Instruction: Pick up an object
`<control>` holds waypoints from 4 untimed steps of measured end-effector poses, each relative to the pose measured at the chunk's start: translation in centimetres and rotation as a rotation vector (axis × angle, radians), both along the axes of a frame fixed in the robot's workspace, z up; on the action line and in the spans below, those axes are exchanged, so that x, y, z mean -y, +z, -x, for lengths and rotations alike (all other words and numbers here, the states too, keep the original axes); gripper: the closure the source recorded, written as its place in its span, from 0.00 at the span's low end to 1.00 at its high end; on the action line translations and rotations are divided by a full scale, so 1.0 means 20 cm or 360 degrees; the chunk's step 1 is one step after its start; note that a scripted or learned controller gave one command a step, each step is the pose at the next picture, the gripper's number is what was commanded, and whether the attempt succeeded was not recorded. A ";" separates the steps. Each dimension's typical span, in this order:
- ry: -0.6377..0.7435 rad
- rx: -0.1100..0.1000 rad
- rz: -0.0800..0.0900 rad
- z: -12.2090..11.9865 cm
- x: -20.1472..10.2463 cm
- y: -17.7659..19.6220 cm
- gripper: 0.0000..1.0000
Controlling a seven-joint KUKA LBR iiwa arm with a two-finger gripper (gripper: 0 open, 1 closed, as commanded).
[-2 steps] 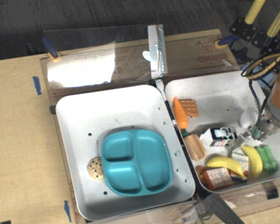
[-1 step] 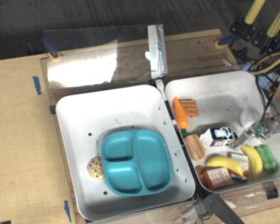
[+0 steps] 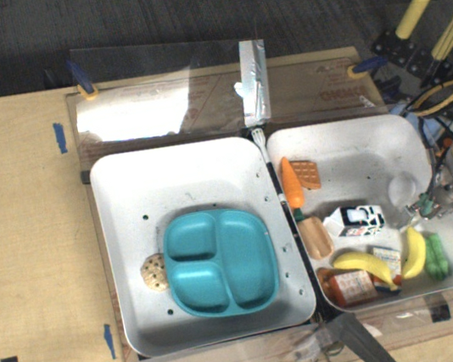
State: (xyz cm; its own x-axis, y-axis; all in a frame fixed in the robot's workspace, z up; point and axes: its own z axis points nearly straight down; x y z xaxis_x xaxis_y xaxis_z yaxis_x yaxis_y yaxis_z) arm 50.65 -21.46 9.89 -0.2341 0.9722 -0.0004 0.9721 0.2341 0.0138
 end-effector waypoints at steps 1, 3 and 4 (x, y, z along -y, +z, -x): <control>-0.0180 -0.0003 0.0002 -0.29 -0.35 0.55 1.00; -0.0324 -0.0020 0.0003 -0.23 -0.52 0.02 0.00; -0.0137 -0.0024 0.0005 -0.04 -0.22 -0.03 0.00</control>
